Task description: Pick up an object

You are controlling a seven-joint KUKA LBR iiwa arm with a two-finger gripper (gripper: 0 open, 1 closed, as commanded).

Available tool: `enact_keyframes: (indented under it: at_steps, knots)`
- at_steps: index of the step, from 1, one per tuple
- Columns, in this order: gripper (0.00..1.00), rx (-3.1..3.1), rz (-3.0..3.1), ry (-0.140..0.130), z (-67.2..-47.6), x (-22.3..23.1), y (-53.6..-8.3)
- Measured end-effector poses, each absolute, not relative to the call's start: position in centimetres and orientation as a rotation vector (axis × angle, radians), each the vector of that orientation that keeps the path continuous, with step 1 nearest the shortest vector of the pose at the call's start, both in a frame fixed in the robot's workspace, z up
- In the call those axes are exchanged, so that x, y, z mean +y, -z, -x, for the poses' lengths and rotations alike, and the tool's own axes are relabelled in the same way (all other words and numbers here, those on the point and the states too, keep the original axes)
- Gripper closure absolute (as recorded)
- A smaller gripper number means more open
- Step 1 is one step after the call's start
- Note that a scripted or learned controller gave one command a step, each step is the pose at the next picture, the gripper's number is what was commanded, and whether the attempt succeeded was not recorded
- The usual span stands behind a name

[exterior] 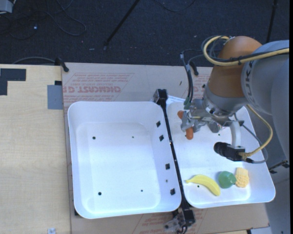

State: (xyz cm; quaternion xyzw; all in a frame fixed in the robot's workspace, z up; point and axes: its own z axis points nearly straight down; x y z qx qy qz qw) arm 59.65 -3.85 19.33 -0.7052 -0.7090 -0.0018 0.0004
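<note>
My gripper (pixel 189 125) hangs over the upper left part of the right bin (pixel 263 191), close to the divider between the bins. It is shut on a small orange-red object (pixel 189 134). One end of that object pokes out below the fingers and another orange bit shows just left of them. A yellow banana (pixel 203 184), a green round object (pixel 226 179) and a yellow corn cob (pixel 242 177) lie in a row near the right bin's front edge.
The left bin (pixel 83 126) sits beside the right one, with black clips (pixel 167 166) along their shared rim. A black cylinder (pixel 227 151) on a cable hangs from the arm over the right bin's middle. Cardboard and a wooden benchtop surround the bins.
</note>
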Motion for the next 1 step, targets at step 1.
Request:
enact_keyframes:
  at_steps: [1]
  knots:
    - [1.00, -2.228, 2.216, 0.003, -62.85, 2.78, -22.43]
